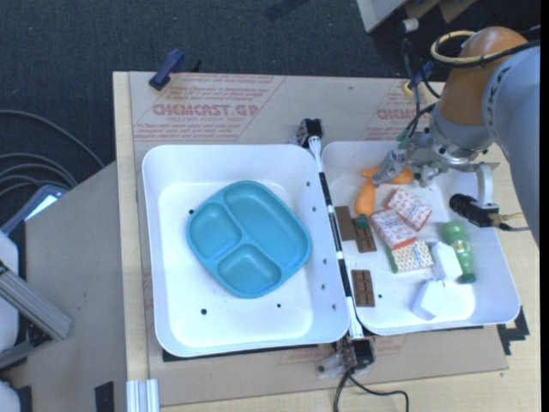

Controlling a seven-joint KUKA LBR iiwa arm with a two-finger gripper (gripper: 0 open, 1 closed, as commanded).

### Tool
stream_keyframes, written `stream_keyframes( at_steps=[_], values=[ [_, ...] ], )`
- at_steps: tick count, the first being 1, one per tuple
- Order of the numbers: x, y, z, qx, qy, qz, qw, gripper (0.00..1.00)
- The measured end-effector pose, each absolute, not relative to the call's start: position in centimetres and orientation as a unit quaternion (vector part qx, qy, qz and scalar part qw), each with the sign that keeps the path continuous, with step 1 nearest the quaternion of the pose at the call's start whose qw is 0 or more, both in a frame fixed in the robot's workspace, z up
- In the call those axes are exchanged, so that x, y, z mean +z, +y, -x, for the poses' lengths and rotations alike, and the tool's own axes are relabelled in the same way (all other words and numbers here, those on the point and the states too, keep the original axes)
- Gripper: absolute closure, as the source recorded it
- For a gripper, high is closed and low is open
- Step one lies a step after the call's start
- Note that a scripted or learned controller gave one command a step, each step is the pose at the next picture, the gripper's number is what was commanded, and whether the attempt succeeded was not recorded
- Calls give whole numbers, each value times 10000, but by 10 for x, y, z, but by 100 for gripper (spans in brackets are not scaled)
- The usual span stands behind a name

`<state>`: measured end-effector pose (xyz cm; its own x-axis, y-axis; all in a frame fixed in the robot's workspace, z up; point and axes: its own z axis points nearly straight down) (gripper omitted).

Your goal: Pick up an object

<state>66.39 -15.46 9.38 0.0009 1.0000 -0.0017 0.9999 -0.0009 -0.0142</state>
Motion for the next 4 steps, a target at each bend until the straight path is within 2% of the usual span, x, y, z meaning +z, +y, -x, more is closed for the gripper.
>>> stream_keyframes(
  at_steps=[2, 3, 4],
  values=[
    [83, -93, -663, 54, -7067, 7074, 62, 0],
    [83, -127, -664, 42, -7065, 7077, 45, 0],
    [83, -91, -664, 46, -7068, 7074, 58, 0]
  ],
)
